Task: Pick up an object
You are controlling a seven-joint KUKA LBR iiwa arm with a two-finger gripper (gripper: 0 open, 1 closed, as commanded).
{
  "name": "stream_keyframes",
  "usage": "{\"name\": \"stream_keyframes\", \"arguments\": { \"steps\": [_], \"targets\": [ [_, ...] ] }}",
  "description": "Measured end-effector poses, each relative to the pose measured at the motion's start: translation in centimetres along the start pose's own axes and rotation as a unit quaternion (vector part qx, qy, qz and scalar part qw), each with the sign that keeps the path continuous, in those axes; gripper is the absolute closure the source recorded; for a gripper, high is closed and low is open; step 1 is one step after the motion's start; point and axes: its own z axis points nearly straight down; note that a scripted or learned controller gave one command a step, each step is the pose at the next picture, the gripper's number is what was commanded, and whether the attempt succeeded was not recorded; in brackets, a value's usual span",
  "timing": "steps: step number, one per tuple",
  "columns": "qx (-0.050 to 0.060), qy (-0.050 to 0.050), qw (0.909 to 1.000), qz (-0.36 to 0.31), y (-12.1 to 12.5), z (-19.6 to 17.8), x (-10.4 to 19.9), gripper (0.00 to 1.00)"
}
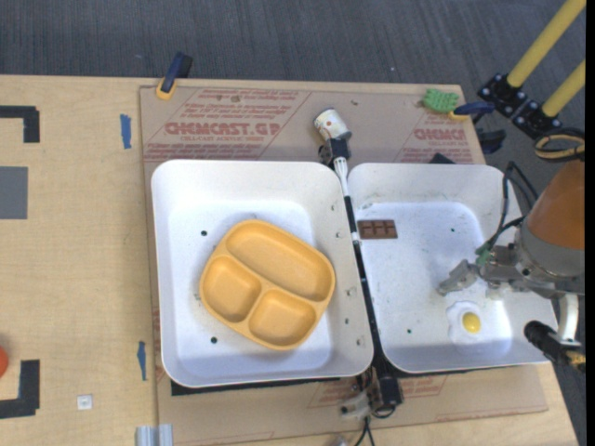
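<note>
Bench: a light wooden bench [74, 277] carries a brown cardboard sheet [232, 124], and two shallow white bins sit side by side on that sheet.
Left bin: the left bin [177, 212] holds a yellow divided plate [268, 283] with three compartments, lying flat near the bin's middle and turned at a slant to its walls.
Right bin: the right bin [418, 193] holds a small brown chocolate-bar piece [378, 229] near its far left corner, close to the wall shared with the left bin.
Fried egg: a toy fried egg [469, 321], white with a yellow yolk, lies flat near the right bin's near right corner.
Arm: the arm [562, 216] reaches in over the right bin's right edge, its orange band above the grey wrist.
End effector: the end effector [460, 277] hangs low over the right bin's floor, just beside the fried egg on its far side; whether it is open or closed, I cannot tell, and nothing is seen gripped in it.
Far edge of cardboard: a blue and yellow clamp [174, 74] at the far left corner, a green clamp [440, 100] at the far right corner.
</note>
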Motion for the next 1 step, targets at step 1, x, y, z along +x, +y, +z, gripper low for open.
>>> {"name": "stream_keyframes", "arguments": {
  "steps": [1],
  "targets": [
    [-0.002,0.004,1.0000,-0.001,6.61,-0.12,0.63,0.00]
  ]
}}
